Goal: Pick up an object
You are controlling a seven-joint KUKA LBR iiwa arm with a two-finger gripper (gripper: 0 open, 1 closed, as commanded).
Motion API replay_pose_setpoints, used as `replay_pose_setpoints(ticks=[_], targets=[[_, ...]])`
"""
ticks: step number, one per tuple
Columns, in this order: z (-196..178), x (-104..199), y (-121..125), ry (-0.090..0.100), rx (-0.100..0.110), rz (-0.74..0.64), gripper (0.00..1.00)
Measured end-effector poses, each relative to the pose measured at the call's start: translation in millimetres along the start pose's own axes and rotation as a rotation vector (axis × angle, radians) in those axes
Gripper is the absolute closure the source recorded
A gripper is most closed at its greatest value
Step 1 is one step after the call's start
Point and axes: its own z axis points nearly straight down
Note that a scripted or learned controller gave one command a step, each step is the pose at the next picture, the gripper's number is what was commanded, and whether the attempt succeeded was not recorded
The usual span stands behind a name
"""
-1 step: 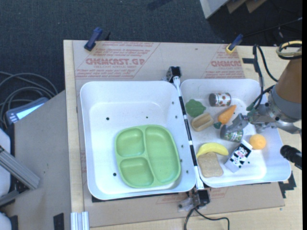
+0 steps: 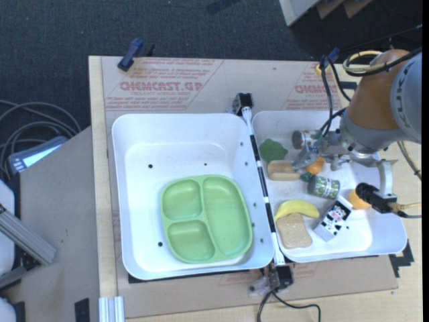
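The right bin holds several small objects. Among them are a green leafy piece, a tan block, a yellow banana, a slice of bread, a green-labelled can, a white box with black marks and an orange piece. My gripper is low in the bin's back half, just above the can and right of the tan block. A small jar and a bit of orange lie right against it. The arm hides what is under the wrist.
The left bin holds a green divided plate. A black clamp sits at the back where the bins meet. The arm's grey and orange body covers the right bin's back right corner. A blue clip lies on the board's back left.
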Motion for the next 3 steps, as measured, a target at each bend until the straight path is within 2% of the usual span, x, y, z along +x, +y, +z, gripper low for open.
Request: replay_pose_setpoints(ticks=[1, 2, 3], targets=[[26, -7, -2, 0.0, -0.003, 0.001, 0.0], [15, -5, -1, 0.001, -0.009, 0.001, 1.0], [-71, 63, -28, 0.001, -0.001, -0.001, 1.0]])
